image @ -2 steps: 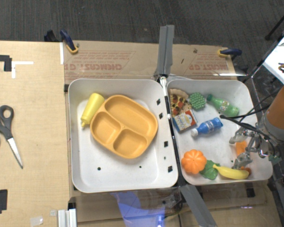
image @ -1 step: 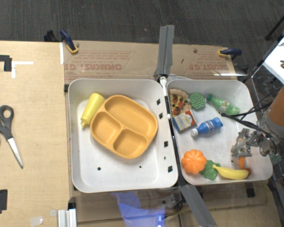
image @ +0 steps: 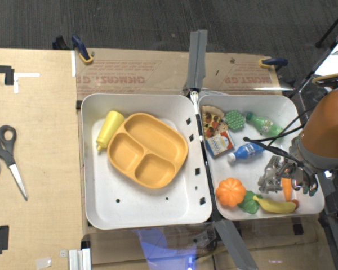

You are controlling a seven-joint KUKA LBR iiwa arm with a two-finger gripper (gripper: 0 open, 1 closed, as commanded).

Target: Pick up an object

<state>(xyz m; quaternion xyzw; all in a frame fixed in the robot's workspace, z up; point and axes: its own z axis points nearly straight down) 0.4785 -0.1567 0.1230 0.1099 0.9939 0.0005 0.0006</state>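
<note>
The right bin (image: 253,97) holds several toys: an orange fruit (image: 231,191), a banana (image: 277,206), a green piece (image: 249,202), a blue and white bottle (image: 247,151), a green bottle (image: 263,124), a spiky green ball (image: 234,119), a pizza slice (image: 212,122) and a snack packet (image: 218,144). My gripper (image: 277,178) hangs low over the bin's right front part, just above the banana. A small orange piece (image: 286,188) sits right beside it; whether it is held is unclear.
The left bin (image: 135,207) bears a yellow divided plate (image: 148,149) and a yellow bottle (image: 109,129). Scissors (image: 8,156) lie on the wooden bench at far left. Cardboard (image: 135,75) with clamps lies behind the bins. Black cables (image: 270,145) cross the right bin.
</note>
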